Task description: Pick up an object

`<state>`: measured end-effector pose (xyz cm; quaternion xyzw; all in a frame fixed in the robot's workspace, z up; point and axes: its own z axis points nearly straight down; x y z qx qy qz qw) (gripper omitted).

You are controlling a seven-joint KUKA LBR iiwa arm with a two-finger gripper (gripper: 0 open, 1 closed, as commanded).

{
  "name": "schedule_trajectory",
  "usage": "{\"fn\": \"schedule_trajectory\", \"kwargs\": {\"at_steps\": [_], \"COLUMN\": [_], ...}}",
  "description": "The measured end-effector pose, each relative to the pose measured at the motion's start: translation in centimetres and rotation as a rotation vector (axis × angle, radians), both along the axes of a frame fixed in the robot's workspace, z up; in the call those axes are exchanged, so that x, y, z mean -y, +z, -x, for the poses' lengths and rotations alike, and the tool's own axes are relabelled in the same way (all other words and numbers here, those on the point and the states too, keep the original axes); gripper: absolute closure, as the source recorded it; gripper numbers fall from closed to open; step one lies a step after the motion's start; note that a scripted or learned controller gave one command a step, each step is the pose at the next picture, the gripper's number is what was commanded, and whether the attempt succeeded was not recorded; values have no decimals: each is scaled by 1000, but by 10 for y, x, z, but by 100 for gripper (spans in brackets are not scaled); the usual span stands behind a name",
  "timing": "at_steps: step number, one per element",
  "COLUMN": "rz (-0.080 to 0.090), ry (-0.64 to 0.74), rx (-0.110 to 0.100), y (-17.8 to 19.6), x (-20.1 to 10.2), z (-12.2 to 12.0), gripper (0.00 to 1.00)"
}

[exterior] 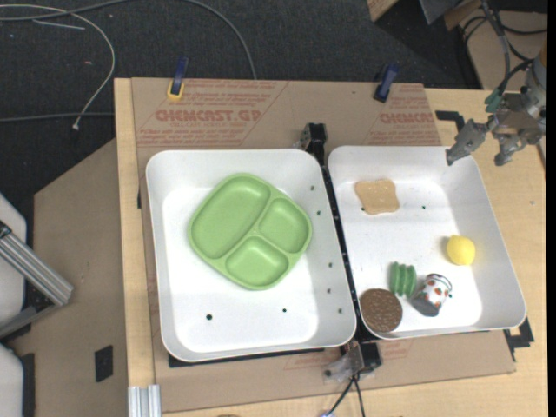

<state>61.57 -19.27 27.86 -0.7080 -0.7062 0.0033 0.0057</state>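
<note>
The tabletop (pixel 130 259) is lying under a sheet of brown cardboard (pixel 287 107) printed with red lettering, and two blue clamps are gripping the sheet's far edge, one clamp (pixel 179 76) toward the left and the other clamp (pixel 386 82) toward the right. Two shallow white bins are sitting side by side on the cardboard, nearly touching along their inner walls. The left bin (pixel 174 320) is taking up the middle of the sheet, while the right bin (pixel 495 233) is sitting at a slight angle, its near right corner reaching past the cardboard's edge. A black bracket (pixel 313 135) is sitting at the far end of the seam between them.
</note>
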Motion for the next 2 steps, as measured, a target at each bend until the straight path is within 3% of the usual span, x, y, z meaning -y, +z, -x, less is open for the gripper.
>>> {"fn": "schedule_trajectory", "kwargs": {"at_steps": [1, 2], "rz": [3, 2], "ry": [3, 2], "rx": [12, 7], "y": [7, -39], "x": [-1, 8], "z": [-2, -2], "gripper": [0, 0]}}
